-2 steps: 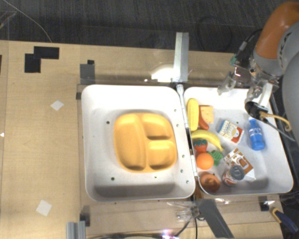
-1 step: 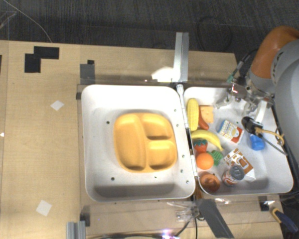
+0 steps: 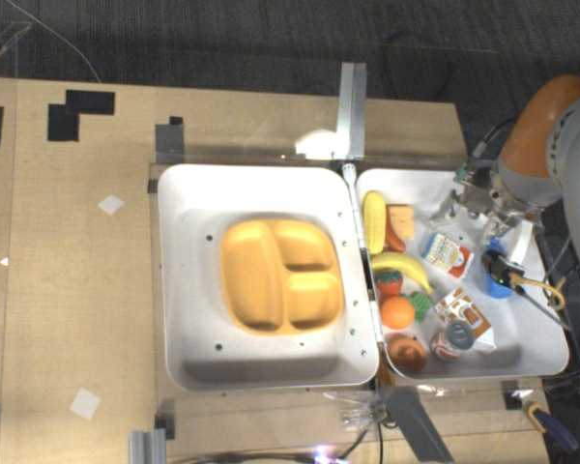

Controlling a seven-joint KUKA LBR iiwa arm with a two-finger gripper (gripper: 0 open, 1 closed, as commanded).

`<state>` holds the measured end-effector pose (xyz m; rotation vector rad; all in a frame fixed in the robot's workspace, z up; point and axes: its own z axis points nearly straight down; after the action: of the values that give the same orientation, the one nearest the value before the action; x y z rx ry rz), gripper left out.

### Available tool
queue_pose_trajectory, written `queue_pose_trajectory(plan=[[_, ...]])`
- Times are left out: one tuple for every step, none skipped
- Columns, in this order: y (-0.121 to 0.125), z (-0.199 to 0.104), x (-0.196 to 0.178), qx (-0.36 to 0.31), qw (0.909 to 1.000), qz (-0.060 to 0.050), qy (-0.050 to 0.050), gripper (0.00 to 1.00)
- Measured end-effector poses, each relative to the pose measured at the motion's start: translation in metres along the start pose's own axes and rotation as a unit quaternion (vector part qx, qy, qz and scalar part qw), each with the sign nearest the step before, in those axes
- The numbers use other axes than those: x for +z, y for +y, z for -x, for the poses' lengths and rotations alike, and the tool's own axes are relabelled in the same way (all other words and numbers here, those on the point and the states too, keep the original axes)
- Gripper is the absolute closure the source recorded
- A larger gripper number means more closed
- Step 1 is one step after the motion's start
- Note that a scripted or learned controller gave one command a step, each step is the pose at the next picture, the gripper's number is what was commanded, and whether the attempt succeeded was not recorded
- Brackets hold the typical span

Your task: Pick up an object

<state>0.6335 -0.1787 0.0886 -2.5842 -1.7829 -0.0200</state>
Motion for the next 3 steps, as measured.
queue_pose_trajectory(plan=[[-0.005,-0.012,0.002,-0.17,0.9854,0.0,-0.005,0.0],[-0.041,0.019,0.0,-0.213,0.9771,0.001,-0.004,0.0],[0.007,-0.022,0.002,-0.12,0.9927,0.0,-0.005,0.0]])
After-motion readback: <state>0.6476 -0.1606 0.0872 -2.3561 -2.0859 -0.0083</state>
